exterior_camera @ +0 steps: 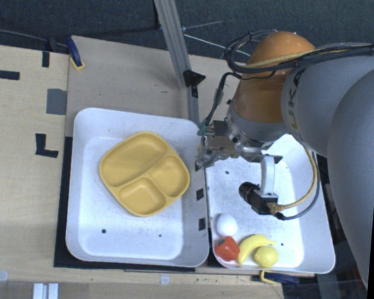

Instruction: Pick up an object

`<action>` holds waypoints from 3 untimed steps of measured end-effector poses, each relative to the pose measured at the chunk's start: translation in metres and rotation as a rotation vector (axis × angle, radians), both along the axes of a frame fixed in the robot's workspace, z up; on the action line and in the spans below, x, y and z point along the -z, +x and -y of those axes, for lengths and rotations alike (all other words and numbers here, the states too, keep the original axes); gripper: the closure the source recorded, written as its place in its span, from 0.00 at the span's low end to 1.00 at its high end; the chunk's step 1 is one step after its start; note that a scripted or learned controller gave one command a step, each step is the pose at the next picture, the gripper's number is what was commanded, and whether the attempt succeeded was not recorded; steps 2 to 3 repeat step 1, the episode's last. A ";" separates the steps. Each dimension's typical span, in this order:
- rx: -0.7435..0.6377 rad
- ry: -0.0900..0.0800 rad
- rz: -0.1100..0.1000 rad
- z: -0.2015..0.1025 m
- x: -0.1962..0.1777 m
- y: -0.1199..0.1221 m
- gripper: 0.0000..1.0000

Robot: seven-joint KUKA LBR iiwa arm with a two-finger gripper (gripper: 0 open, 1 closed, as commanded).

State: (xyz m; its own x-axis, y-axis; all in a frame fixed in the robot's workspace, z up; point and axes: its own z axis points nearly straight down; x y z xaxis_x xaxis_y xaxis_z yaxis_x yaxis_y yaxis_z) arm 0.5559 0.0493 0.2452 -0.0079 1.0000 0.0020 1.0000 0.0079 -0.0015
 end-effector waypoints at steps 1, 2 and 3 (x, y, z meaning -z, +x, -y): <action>0.002 -0.002 -0.001 -0.047 0.010 0.009 1.00; 0.002 -0.002 -0.001 -0.047 0.010 0.009 1.00; 0.002 -0.002 -0.001 -0.047 0.010 0.009 1.00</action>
